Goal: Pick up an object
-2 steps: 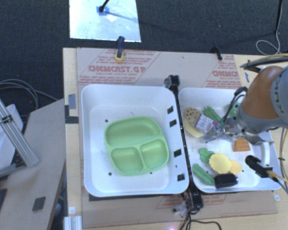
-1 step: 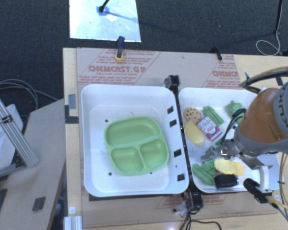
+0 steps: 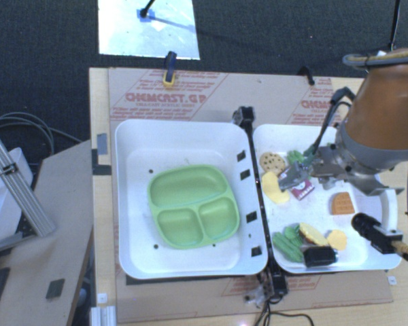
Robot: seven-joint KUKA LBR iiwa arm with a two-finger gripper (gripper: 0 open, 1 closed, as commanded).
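Gripper [image 3: 294,177] low over right bin [image 3: 285,140]

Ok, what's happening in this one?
The arm reaches in from the right over the right bin, with its gripper low among the toy food, near a yellow piece, a cookie and a small red-and-white item. Nothing is visibly lifted. The left bin holds a green divided tray.

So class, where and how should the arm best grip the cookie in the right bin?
Probably from straight above, closing across the edges of the cookie. It lies flat and round near the bin's far left corner, with free floor on its far and right sides; the bin wall crowds its left.
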